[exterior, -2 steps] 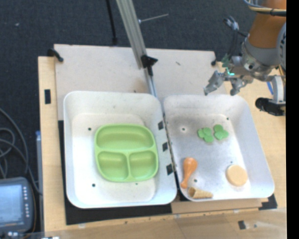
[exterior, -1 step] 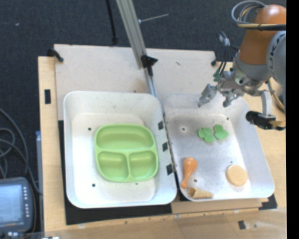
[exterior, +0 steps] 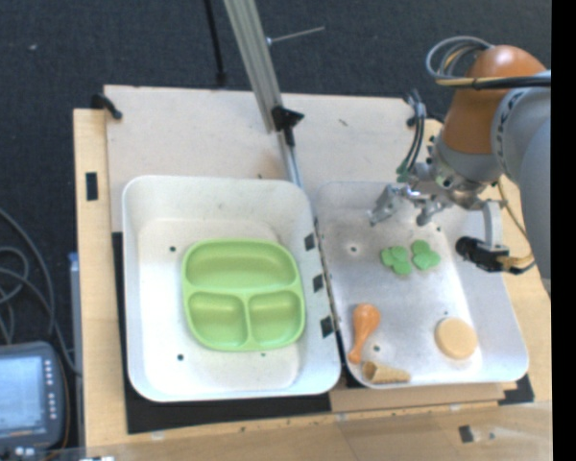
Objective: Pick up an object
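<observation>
the gripper (exterior: 400, 208) hangs spread and empty above the right bin (exterior: 490, 339). the likeliest target, a green clover-shaped piece (exterior: 410, 257), lies just below the fingertips, towards the near rim. it is flat and low, so the fingers could skid over it or shut on air. the tan disc (exterior: 455, 338) and orange spoon (exterior: 363, 327) lie farther off. no readable writing or brand shows anywhere.
</observation>
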`<state>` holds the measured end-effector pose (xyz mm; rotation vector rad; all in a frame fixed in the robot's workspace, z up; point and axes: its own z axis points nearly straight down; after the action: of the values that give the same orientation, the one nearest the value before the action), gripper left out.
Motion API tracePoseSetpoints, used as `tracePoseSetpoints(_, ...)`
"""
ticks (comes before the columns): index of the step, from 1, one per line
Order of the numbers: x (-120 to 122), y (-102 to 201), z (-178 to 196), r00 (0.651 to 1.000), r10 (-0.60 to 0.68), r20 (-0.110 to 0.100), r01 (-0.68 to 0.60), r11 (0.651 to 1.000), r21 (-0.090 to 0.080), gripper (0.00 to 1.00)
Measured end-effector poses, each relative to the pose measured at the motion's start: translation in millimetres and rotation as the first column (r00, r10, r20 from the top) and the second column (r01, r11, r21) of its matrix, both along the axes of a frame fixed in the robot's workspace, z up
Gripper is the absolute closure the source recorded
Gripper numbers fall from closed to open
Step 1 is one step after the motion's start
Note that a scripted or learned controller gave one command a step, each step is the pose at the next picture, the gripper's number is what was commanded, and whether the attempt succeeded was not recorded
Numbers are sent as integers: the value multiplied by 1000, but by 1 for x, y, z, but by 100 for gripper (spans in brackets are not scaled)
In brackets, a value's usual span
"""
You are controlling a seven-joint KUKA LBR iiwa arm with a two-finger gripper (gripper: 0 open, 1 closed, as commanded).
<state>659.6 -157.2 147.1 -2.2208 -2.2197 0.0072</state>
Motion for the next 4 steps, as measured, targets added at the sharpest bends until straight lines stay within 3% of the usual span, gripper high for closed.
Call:
tracePoseSetpoints(1,-1,-1,-49,1000,-1,1,1,1000,0,0)
tracePoseSetpoints(2,1,-2,-34,1000,-4,9,4,1000,-1,100)
tracePoseSetpoints(4,16,-14,80,1000,3,13,-3,1000,0,100)
